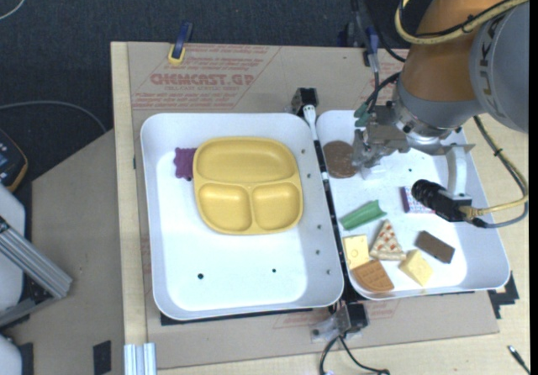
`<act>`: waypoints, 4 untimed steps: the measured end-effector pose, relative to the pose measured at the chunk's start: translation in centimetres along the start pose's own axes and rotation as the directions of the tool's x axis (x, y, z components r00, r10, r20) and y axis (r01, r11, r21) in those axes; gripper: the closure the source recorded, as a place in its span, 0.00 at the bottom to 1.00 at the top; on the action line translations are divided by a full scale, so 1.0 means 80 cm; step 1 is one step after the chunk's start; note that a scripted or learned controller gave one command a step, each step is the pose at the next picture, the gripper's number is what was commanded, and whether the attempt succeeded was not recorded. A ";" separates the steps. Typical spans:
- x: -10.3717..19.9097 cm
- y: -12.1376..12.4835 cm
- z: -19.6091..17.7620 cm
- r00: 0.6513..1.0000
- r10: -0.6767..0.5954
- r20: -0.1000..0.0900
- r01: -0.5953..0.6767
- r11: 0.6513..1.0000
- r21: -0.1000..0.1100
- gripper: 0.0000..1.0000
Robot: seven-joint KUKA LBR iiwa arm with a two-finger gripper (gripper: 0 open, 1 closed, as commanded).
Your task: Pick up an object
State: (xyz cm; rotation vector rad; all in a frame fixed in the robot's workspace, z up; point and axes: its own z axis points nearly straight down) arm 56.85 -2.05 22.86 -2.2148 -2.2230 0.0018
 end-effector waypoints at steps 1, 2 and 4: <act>0.059 -0.035 -0.008 1.000 -0.001 -0.001 0.001 1.000 0.000 1.00; 0.062 -0.027 0.012 1.000 0.004 0.001 -0.004 1.000 0.001 1.00; 0.057 -0.039 0.015 1.000 0.003 0.001 -0.003 1.000 0.000 1.00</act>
